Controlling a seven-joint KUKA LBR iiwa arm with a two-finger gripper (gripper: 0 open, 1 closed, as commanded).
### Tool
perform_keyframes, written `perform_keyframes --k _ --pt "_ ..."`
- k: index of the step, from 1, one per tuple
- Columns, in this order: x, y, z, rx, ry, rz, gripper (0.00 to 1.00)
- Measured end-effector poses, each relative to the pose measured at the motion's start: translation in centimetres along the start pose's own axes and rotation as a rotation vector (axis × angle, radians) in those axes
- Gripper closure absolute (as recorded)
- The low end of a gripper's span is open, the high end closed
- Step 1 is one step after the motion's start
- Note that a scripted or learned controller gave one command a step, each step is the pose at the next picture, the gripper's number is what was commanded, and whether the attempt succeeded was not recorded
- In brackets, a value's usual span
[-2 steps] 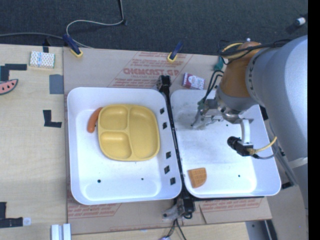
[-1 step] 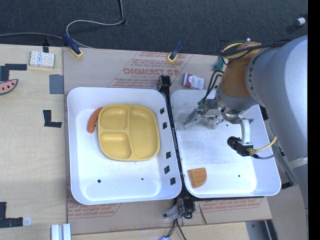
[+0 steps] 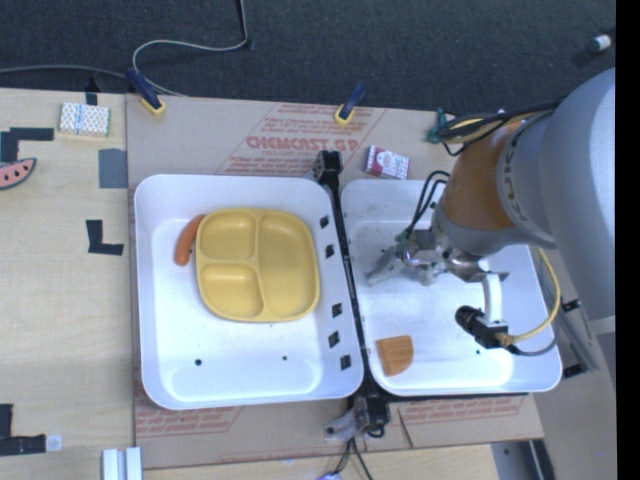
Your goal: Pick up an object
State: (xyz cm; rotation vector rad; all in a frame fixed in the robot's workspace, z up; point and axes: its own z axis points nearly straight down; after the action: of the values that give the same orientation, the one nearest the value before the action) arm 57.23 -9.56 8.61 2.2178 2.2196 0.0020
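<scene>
**Arm Positioned Over Right Bin; Object Not Yet Grasped**

Note the surface [image 3: 60,268], which carries two white bins side by side so that items can be sorted between them. The left bin [image 3: 170,368] holds a yellow divided plate [image 3: 258,265] with an orange sausage-shaped piece [image 3: 185,240] just beside its left rim. The arm [image 3: 520,183] reaches into the right bin [image 3: 520,373] from the right, wrist lowered toward the bin floor. The jaws [image 3: 385,263] point left, near the dividing wall; you cannot tell how far apart they stand, and nothing is seen between them. The nearest candidate, an orange waffle-like piece [image 3: 395,354], lies apart from the jaws, toward the bin's near edge.
</scene>
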Motion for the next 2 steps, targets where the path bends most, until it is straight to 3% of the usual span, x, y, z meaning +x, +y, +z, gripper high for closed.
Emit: perform_keyframes --k 1,2 --pt "0.2 3.6 0.1 0.001 0.001 0.0 0.0" --pt "-0.8 -6.9 0.0 0.004 0.001 0.003 0.0"
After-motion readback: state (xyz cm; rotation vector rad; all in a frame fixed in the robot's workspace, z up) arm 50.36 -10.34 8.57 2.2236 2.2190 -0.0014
